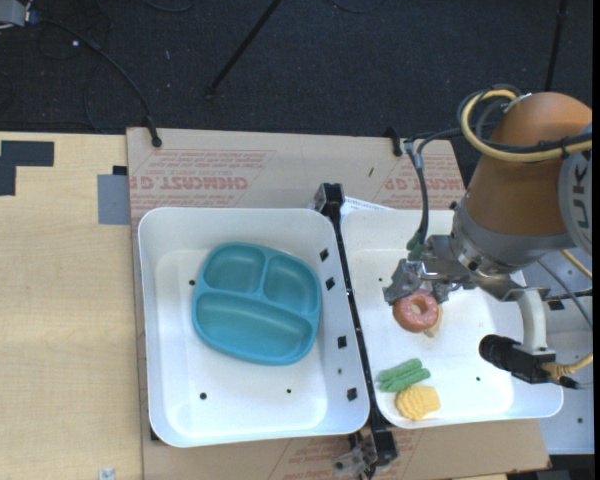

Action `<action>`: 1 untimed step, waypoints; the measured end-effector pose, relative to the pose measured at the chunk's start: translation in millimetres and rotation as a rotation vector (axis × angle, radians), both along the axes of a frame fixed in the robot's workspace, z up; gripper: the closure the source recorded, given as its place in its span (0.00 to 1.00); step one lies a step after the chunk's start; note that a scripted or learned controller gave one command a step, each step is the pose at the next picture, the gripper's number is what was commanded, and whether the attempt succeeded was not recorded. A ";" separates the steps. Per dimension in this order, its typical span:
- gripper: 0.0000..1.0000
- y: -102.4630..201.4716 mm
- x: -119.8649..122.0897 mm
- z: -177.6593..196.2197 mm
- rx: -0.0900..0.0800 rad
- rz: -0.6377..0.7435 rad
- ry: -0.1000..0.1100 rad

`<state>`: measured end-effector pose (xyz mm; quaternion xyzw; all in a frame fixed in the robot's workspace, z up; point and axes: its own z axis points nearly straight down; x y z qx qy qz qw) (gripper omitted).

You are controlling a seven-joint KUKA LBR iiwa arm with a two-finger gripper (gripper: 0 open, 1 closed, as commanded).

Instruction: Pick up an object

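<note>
1. Seeing, nearest of all, a yellow ridged toy (417, 402) lying at the front of the right bin (380, 243), touching a green pod-shaped toy (402, 375) just behind it.
2. Finding the pink-frosted doughnut (417, 313) further back in that same bin, lying flat on the white floor, apart from the yellow and green toys and nearer the side shared with the other bin.
3. Spotting the gripper (412, 290) hanging right at the doughnut's rear edge, touching it or nearly so; not managing to tell whether the jaws are spread or closed, nor whether the doughnut is sitting between them.
4. Tracing the grey arm (525, 183) with its orange band reaching in from the right and covering the back right part of the right bin.
5. Noting one thing lying in the left bin (170, 378): a teal divided plate (257, 303) with three compartments, resting flat near the middle, slightly toward the shared side.
6. Seeing both bins sitting side by side, meeting along a line of black clips (338, 298), and resting on a cardboard sheet (210, 173) over a pale wooden bench (50, 318).
</note>
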<state>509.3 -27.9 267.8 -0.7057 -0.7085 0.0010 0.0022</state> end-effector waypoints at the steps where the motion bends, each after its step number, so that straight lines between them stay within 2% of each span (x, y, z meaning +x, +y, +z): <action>1: 1.00 42.3 6.1 -18.7 0.000 0.000 0.002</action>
